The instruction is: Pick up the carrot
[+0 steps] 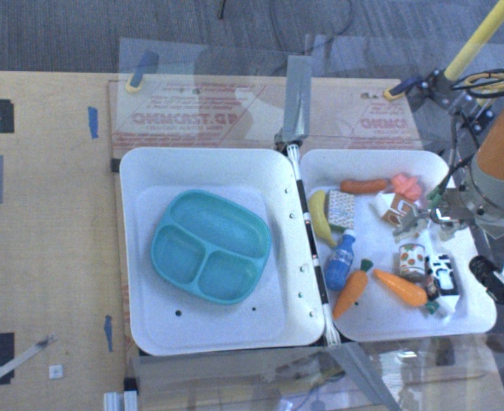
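Grey carpet beyond a pale wooden table [38,255]; two shallow white bins sit side by side on it, a printed cardboard sheet [234,114] under clear film behind them. Landmark: the blue bottle [340,262] in the right bin [470,315], lying by the divider between the bins.

Left bin [140,178], left of the bottle: a teal three-part plate [210,247].

Right bin: two carrots. One carrot [352,288] lies just below the bottle, tilted, green top up near the bottle's base. The second carrot [403,287] lies to the bottle's lower right, near a small printed can [412,259] and a black-and-white item [442,272]. Banana [319,217] just above-left of the bottle, a sausage [364,186] above it.

Pincer [429,216] sits up and right of the bottle, near a small carton [395,210] and a pink object [408,186]. Whether it is released or clenched cannot be told; nothing visibly held.

Judgement: approach step, no grasp made. Next move calls for travelling down-left to either carrot, aligning across its narrow body and descending clear of bottle or can.

Writing: red lettering on the cardboard, too faint to read surely. Can label illegible.
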Controlling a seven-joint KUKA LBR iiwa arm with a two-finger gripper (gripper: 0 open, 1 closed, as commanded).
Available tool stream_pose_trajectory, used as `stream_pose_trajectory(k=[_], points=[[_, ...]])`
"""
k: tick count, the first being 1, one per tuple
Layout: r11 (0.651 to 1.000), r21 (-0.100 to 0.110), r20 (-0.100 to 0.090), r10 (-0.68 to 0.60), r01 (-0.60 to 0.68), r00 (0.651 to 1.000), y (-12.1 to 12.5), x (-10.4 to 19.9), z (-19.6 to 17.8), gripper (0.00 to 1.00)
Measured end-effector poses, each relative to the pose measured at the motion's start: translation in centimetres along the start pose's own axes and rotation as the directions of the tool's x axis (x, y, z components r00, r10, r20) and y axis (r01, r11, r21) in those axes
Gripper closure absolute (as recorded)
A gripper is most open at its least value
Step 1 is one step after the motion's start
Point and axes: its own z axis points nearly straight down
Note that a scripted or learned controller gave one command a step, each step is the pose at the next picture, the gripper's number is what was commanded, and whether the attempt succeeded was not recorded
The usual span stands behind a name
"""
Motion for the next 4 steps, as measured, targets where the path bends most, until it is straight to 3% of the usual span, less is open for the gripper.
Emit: stream_pose_trajectory(k=[1,2,3,4], points=[[0.957,-0.009,-0.002,0.289,-0.289,0.957,-4.6,3.8,9.8,0.0],[0.995,-0.013,0.001,0.099,-0.099,0.995,-4.4,3.4,9.7,0.0],[0.994,-0.016,0.002,0.107,-0.107,0.994,-4.5,3.1,8.7,1.0],[1.0,0.0,0.001,0.026,-0.026,1.0,-2.7,10.6,-2.6,1.0]])
